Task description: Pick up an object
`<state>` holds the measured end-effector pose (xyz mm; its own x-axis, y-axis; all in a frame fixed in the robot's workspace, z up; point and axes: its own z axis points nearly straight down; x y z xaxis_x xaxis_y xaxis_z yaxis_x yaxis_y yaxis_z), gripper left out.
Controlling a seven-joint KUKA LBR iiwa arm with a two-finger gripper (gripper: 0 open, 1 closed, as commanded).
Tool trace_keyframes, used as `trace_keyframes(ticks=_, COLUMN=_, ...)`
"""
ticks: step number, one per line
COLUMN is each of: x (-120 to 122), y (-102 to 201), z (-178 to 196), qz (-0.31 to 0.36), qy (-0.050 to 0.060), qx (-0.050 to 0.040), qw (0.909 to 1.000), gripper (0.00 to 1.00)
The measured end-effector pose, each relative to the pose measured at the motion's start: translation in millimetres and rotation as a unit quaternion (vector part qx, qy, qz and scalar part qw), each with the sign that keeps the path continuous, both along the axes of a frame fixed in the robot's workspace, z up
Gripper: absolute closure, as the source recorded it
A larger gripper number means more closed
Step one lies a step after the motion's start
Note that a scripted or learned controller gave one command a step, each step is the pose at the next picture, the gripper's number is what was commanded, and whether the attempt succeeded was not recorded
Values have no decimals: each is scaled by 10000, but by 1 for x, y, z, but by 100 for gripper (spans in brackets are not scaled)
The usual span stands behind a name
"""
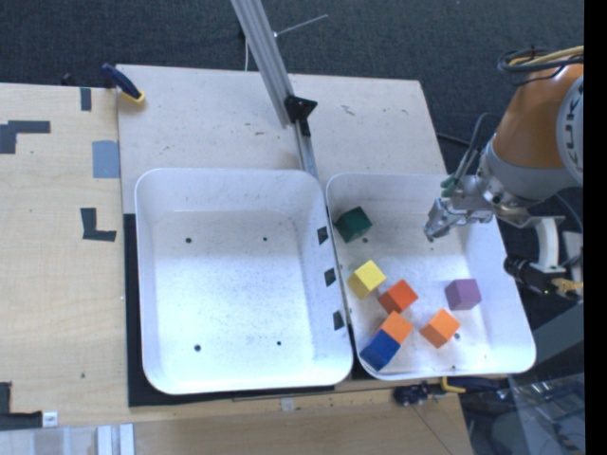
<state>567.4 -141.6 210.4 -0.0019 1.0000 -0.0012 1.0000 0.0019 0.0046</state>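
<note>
The right bin (pixel 493 349) holds several small blocks: a dark green one (pixel 354 224) at its upper left, a yellow one (pixel 368 278), a red-orange one (pixel 399 296), an orange one (pixel 395 328) touching a blue one (pixel 380 349), another orange one (pixel 440 328) and a purple one (pixel 462 294). My gripper (pixel 438 224) hangs over the upper right part of this bin, well right of the green block and above the purple one. I see nothing between its fingers.
The left bin (pixel 152 254) sits beside the right one, sharing a middle wall. A slanted metal rail (pixel 270 60) runs from the top down to the bins' junction. A blue and yellow clamp (pixel 123 83) lies at the bench's far left corner.
</note>
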Motion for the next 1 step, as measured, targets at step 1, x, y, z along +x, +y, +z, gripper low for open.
trace_keyframes(ticks=1, x=6, y=60, z=-4, qz=25, qy=30, qx=16, qw=10000, gripper=100)
